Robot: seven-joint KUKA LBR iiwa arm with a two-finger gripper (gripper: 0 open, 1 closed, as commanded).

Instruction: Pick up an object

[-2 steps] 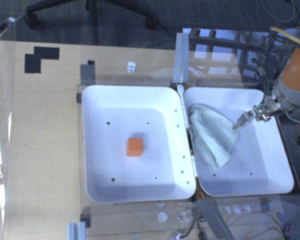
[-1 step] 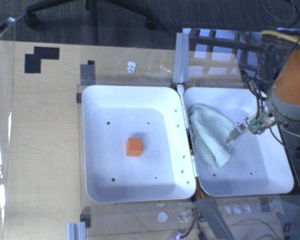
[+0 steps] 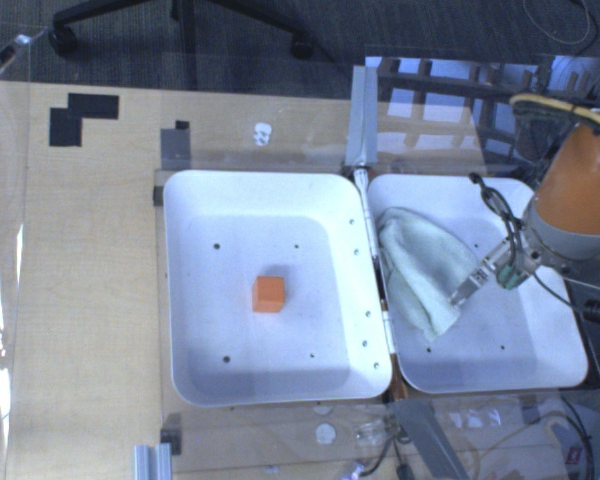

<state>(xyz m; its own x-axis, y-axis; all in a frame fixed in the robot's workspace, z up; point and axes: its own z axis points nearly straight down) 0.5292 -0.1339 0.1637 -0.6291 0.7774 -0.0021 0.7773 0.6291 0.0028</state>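
Note:
A small orange cube lies near the middle of the left white bin. A crumpled pale grey cloth rests against the left wall of the right white bin. My gripper reaches in from the right, slanting down to the cloth's lower right edge, and its tip meets the fabric there. The grey arm with its orange band rises above the right bin's far right side.
A raised divider separates the two bins. Cables trail along the wrist above the right bin. A wooden bench top stretches to the left, and an office chair base stands on the floor beyond.

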